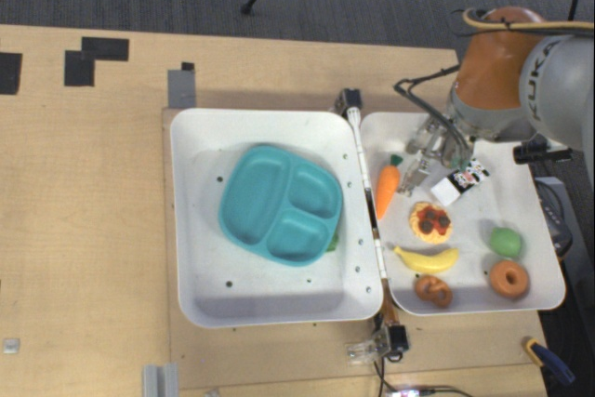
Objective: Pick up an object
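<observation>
My gripper (420,165) hangs over the back left part of the right bin (548,288), just right of an orange carrot (386,188) that lies along the bin's left wall. Its fingers look spread, so it is open, and nothing sits between them. A small round pizza-like piece (429,221) lies just in front of the gripper. Further forward are a yellow banana (428,259), a brown pastry (434,291), a glazed donut (509,279) and a green fruit (506,243).
The left bin (200,293) holds a teal divided plate (282,205), tilted, with something green under its right edge. A white and black tag (457,181) sits on the gripper's right side. The grey arm with its orange band (497,60) comes in from the right.
</observation>
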`<action>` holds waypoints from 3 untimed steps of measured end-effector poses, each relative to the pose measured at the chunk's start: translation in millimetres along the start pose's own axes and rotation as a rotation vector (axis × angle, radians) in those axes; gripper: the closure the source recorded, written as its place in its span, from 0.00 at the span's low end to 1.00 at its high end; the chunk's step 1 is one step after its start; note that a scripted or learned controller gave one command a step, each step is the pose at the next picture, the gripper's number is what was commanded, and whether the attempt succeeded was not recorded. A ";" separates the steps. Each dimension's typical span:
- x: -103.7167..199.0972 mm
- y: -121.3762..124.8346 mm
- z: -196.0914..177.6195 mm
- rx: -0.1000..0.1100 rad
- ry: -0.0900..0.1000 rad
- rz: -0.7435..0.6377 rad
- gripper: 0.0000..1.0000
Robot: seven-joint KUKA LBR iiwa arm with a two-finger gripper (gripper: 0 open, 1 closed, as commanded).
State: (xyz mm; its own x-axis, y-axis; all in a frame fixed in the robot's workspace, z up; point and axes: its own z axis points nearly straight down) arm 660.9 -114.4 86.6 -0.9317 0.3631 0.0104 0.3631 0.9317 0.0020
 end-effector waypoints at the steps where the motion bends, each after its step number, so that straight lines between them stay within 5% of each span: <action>1: -16.7 -46.7 0.4 0.003 -0.010 -0.108 0.00; 2: -19.1 -44.2 -12.1 -0.001 -0.023 -0.107 1.00; 3: 28.1 8.8 -91.5 0.001 -0.018 -0.285 1.00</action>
State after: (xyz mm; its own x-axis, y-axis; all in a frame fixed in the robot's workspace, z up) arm 638.7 -96.5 178.4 -0.9962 0.0867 -0.0086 0.0867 0.9962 0.0013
